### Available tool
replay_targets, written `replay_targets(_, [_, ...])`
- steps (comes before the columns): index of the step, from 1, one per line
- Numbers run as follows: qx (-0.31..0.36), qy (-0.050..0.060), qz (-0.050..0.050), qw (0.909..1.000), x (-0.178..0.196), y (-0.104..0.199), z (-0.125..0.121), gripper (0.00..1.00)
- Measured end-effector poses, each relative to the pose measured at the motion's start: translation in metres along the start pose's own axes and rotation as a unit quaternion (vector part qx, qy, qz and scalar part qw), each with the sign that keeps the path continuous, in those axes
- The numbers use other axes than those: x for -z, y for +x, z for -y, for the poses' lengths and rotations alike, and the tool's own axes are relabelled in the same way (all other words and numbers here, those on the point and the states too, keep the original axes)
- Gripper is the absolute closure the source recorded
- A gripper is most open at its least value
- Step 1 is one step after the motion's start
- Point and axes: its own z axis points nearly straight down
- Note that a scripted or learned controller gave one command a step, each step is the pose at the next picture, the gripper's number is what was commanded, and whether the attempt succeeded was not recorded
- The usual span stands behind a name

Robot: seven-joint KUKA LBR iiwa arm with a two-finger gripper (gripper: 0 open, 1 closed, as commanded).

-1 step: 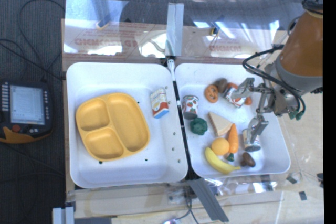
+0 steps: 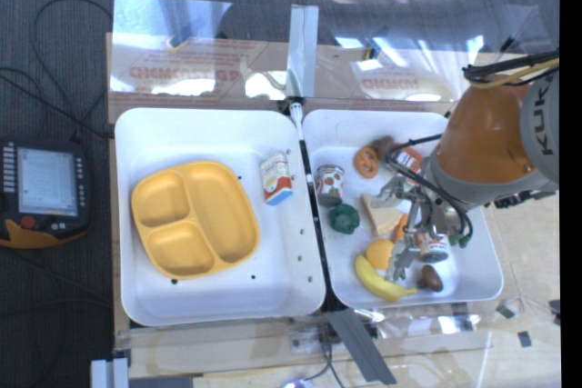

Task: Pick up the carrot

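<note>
The grey arm's gripper [image 2: 406, 252] hangs low in the right white plastic bin [image 2: 488, 284], above a yellow banana [image 2: 380, 281]. The small orange carrot [image 2: 401, 227] lies just beside it. Whether its jaws are clenched cannot be told.

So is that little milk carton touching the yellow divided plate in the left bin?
Apart. The camera view shows a strip of white bin floor between the milk carton and the rim of the yellow plate.

The grey KUKA arm [image 2: 544, 136] wears a broad glossy orange band [image 2: 482, 141], black lettering, thin dark cables, and a metallic silver gripper [image 2: 411, 236].
</note>
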Motion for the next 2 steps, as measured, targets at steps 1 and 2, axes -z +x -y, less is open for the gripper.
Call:
replay_targets(1, [-0.016, 0.002, 0.022, 0.9996, -0.0277, 0.0128, -0.0006, 0.00])
replay_targets(2, [-0.132, -0.003, 0.030, 0.9909, -0.0323, 0.0168, -0.0019, 0.00])
